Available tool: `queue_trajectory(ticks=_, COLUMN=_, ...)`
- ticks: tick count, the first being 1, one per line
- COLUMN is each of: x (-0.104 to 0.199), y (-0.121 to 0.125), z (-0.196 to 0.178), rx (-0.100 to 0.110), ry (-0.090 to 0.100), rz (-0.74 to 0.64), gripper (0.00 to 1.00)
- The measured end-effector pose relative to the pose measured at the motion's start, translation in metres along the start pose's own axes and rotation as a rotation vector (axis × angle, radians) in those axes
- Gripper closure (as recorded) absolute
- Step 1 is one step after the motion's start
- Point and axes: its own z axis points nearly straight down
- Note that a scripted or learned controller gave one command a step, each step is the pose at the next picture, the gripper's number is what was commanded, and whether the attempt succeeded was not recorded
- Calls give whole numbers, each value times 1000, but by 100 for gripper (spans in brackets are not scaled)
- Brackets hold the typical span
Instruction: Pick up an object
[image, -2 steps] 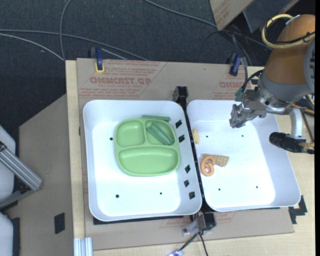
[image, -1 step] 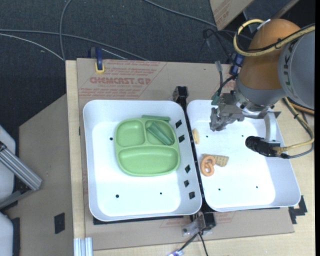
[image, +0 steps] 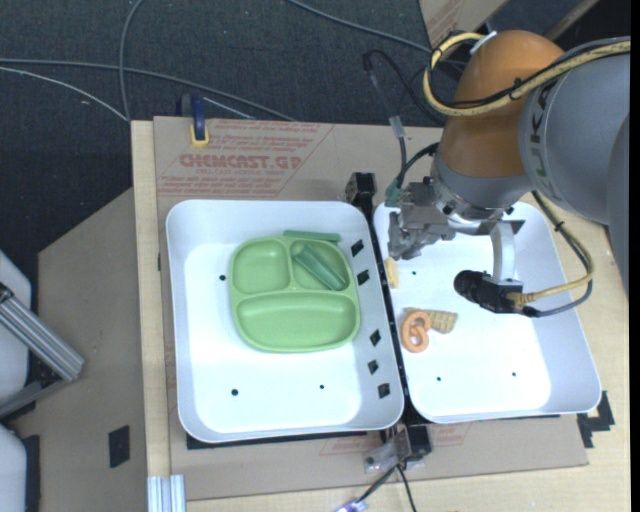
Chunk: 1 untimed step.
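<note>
You could not tell how the fingers of the gripper (image: 404, 243) stood; they were dark and small against the rim between the two bins. The arm (image: 560, 110) was cut off by the top and right edges, and it hid the far part of the right bin (image: 500, 385). The small tan object (image: 441, 321) touching the orange ring (image: 415, 331) was too small for you to make out. A pale piece (image: 392, 272) below the gripper was likewise unclear. The red print on the cardboard sheet (image: 245, 157) was partly blurred.

Green divided plate (image: 290, 320); white bins (image: 200, 380); orange-tan pretzel (image: 416, 331)
</note>
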Motion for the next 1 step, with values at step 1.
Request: queue_trajectory(ticks=1, x=60, y=-10, z=6, rx=4, ry=0, rz=0, gripper=100)
